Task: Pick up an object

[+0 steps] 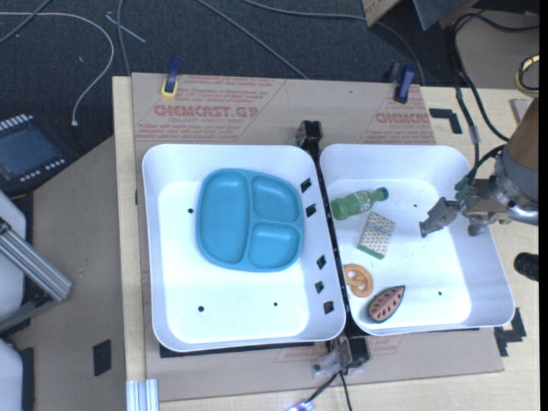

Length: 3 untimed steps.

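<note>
Status: nothing picked yet. Your gripper (pixel 431 222) sits over the right bin (pixel 479 306), near its right wall and toward the far half, arm coming in across the right rim. Nothing is visible between the fingers. Whether the jaws are spread or closed, I can't tell from this angle; the tip reads as one dark wedge.

All candidates are in the right bin, bunched along its left side:
- green bottle (pixel 359 201), lying on its side, nearest the far-left corner
- small speckled block (pixel 376 234), looks like a sponge or a wrapped bar, just below the bottle, slightly tilted
- pretzel (pixel 357 278), hard against the left wall
- brown leaf-shaped item (pixel 386 303), near the front-left corner, just beside the pretzel

The left bin (pixel 171 315) carries a blue divided plate (pixel 250 219), sitting toward its far half, flat.

My read: you're at the approach stage at best. The gripper is well apart from every object, with bare bin floor under it. Left to do: travel left, descend, close, lift. The speckled block is the closest target and has free space around it; the pretzel against the wall looks like the worst pick.
</note>
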Each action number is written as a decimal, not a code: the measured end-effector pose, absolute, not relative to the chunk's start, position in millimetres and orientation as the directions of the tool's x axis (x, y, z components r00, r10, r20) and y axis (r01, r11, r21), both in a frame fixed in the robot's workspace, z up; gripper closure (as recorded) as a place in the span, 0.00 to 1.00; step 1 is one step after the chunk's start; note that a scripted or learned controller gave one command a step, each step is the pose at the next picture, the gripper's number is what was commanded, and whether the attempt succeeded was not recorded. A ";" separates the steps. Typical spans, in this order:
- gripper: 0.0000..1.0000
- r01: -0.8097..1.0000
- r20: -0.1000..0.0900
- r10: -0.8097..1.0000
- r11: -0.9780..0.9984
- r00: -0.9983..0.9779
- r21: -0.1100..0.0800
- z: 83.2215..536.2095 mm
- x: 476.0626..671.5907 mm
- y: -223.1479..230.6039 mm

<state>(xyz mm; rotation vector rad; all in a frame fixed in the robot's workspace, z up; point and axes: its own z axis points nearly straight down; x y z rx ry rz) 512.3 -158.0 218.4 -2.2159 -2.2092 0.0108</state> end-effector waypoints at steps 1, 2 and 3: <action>0.00 1.000 0.001 1.000 0.000 0.000 -0.001 224.5 515.0 -157.6; 0.00 1.000 0.003 1.000 0.001 -0.001 -0.007 167.7 522.8 -151.9; 0.00 1.000 0.003 1.000 0.000 0.000 -0.006 123.1 523.5 -157.3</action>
